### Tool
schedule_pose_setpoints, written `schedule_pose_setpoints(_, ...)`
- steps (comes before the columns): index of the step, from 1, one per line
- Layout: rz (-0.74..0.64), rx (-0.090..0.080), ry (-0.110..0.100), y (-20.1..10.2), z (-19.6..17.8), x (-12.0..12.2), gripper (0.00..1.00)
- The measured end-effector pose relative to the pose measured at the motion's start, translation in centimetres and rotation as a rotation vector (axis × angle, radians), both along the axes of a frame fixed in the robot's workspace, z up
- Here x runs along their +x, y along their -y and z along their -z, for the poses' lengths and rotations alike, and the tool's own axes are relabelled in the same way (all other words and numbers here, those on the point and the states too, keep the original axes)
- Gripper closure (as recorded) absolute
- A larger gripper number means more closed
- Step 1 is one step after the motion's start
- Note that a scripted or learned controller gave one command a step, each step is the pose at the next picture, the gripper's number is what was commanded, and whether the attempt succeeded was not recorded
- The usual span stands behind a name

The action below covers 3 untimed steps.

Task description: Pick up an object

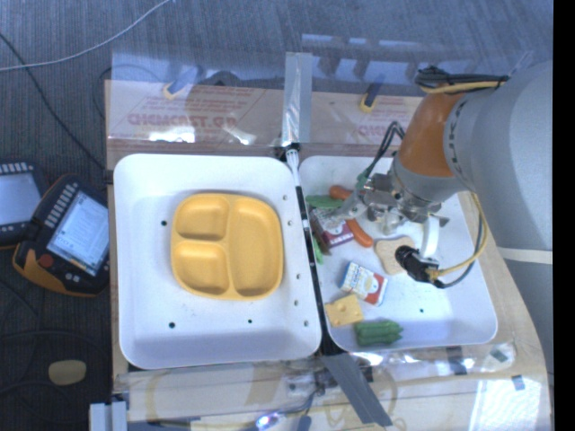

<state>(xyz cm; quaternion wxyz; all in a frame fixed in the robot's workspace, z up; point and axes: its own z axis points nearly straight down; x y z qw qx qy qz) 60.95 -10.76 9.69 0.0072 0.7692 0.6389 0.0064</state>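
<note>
My gripper (384, 208) hangs low over the upper middle of the right bin (467, 321), below the arm's orange band (425, 144). Under and beside it lie small toy foods: an orange carrot (359, 233), a second orange piece (340, 192), a green piece (323, 203) and a dark red packet (334, 235). A tan slice (389, 256) sits just below the gripper. Nearer the front are a red-and-white carton (364, 282), a yellow cheese wedge (344, 311) and a green pickle (377, 332). I see nothing lifted off the bin floor.
The left bin (144, 321) holds a yellow divided plate (226, 244). A black cable with a yellow lead (422, 268) loops off the wrist over the right bin. A handheld pendant (65, 233) lies on the floor to the left.
</note>
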Motion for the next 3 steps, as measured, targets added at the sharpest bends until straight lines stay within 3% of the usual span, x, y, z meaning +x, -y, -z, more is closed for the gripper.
schedule_pose_setpoints(1,-0.040,-0.007,0.017,-0.7,-0.3,-1.9,0.00)
schedule_pose_setpoints(2,-0.042,-0.001,0.015,-0.9,-1.2,-1.9,1.00)
schedule_pose_setpoints(3,-0.004,-0.001,-0.020,-5.4,-12.0,1.8,1.00)
